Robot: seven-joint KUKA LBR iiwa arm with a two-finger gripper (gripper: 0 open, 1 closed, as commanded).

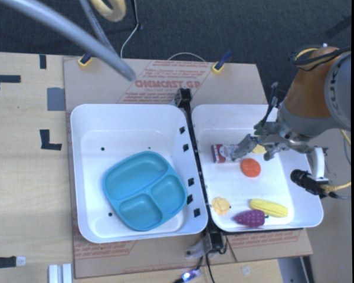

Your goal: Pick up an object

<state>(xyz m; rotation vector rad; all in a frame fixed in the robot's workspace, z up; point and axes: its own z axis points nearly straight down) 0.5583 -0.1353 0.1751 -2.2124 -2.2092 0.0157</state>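
Red-and-white packet (219, 153) lies just left of my gripper (241, 149); claw state unclear, so I centre over it before descending.

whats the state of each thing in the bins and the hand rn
blue tray: flat in the left bin, compartments bare
red packet: lying in the right bin, beside the hand
orange ball: resting loose
corn: on its side
grapes: lying beside the corn
yellow piece: resting loose
hand: low over the right bin
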